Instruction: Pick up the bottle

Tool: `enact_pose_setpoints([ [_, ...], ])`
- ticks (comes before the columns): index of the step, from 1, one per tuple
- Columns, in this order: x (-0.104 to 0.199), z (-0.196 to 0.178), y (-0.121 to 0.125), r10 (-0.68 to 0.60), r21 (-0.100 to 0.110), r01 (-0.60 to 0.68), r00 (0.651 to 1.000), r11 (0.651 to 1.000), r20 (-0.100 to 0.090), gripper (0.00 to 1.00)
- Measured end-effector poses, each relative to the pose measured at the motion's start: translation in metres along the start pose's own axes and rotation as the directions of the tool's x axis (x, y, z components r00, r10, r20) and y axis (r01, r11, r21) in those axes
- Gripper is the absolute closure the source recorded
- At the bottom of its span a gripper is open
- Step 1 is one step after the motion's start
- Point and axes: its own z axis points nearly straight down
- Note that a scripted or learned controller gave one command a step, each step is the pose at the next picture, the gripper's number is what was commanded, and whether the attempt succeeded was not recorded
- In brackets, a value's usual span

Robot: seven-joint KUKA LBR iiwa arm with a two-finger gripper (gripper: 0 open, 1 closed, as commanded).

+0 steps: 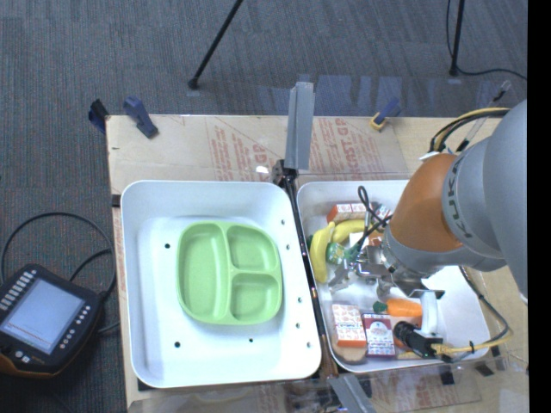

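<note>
The two-finger metal gripper [357,263] hangs low in the right-hand shallow white bin [482,317], beside a yellow plastic banana [320,246]; whether its fingers are spread or pressed together cannot be told. No bottle can be made out among the clutter. Small red-and-white printed cartons [363,332] lie near the front wall, lettering unreadable. The left bin [146,222] holds a light-green divided plastic tray [229,272].

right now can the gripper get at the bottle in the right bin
Probably yes, though I can't pick out the bottle for certain. The gripper already hangs low in the right bin, beside the banana and small boxes.
</note>
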Motion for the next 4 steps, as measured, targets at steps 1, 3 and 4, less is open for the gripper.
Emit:
enact_pose_setpoints([
  [1, -0.02, -0.001, 0.034, -0.056, -0.001, 0.056, 0.998, 0.998, 0.0, 0.0],
  [3, 0.08, -0.102, 0.1, -0.005, -0.004, 0.005, 1.0, 1.0, 0.002, 0.0],
  [4, 0.001, -0.003, 0.082, 0.078, 0.0, -0.078, 0.997, 0.997, 0.001, 0.0],
])
